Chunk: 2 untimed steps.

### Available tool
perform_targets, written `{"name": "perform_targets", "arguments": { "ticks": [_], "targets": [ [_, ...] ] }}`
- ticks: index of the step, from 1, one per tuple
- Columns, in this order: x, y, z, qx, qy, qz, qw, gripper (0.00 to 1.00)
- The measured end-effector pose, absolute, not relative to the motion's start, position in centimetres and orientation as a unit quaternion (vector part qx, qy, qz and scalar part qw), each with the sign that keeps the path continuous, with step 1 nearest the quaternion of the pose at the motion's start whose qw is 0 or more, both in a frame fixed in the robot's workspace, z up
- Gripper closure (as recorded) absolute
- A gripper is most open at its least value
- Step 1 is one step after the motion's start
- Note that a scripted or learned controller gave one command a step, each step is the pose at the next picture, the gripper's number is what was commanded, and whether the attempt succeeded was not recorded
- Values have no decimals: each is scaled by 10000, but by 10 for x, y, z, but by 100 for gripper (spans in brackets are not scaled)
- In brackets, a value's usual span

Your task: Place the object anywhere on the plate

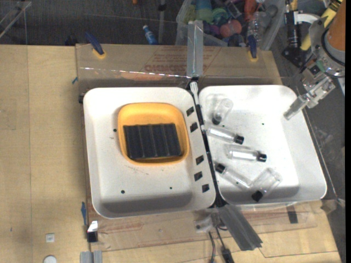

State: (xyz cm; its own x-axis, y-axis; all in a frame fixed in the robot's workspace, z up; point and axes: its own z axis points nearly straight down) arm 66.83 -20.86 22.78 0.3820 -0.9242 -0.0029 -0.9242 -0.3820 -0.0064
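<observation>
Up at about three o'clock, the claw hangs over the right rim of the right bin. Its thin grey tip points down and to the left. I cannot tell how it is set, and nothing shows in its grip. It touches no tube. The arm comes in from the top right, with its orange band near the corner.

The things to move are clear tubes with black caps. They lie in the right bin, in its left half. One curled clear piece sits near eleven o'clock of that bin. Below it lies a tube pointing to the right. Another tube lies near the middle of the bin. One more tube lies at a slant near seven o'clock, and a clear tube rests just beside it near six o'clock. All are well apart from the claw.

The plate is orange and sits in the left bin, near its middle. A dark ribbed block lies on the plate. No tube is on the plate.

Both white bins sit side by side on a light wooden bench. At twelve o'clock, behind the bench, a clear box of bright toys stands on the dark floor.
</observation>
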Motion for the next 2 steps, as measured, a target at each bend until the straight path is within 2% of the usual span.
{"name": "perform_targets", "arguments": {
  "ticks": [2],
  "targets": [
    [667, -213, 221, -9678, 2518, -13, 22, 0]
  ]
}}
